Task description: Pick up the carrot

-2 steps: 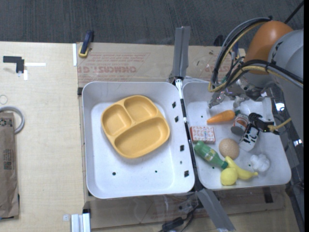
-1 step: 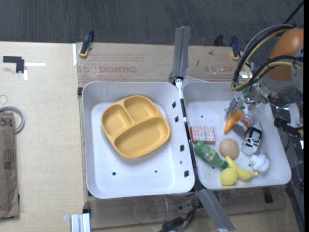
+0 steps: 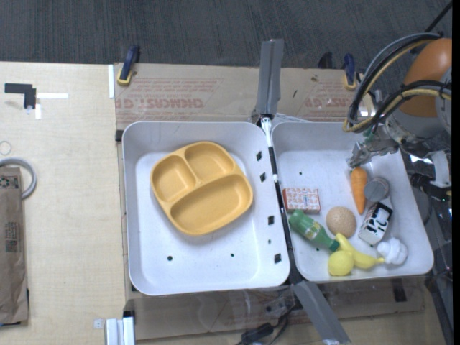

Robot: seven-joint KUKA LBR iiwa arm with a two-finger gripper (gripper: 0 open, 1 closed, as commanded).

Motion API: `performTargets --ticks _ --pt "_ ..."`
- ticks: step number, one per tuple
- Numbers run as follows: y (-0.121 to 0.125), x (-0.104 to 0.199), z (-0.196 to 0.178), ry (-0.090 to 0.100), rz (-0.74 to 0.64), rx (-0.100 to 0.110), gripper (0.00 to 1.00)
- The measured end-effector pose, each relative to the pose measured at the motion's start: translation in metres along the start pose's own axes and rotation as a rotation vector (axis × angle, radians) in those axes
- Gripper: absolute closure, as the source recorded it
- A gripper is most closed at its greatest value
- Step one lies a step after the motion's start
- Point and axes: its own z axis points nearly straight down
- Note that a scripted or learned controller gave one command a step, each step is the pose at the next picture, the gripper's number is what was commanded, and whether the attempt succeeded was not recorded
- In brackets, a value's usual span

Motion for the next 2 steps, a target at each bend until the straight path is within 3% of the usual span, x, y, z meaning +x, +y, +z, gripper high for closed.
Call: performTargets --ticks 1,2 --pt "-0.046 -0.007 -0.025 0.006 0.055 0.001 1.00" --pt "-0.031 0.073 -0.121 0.002 -0.091 0.002 1.00"
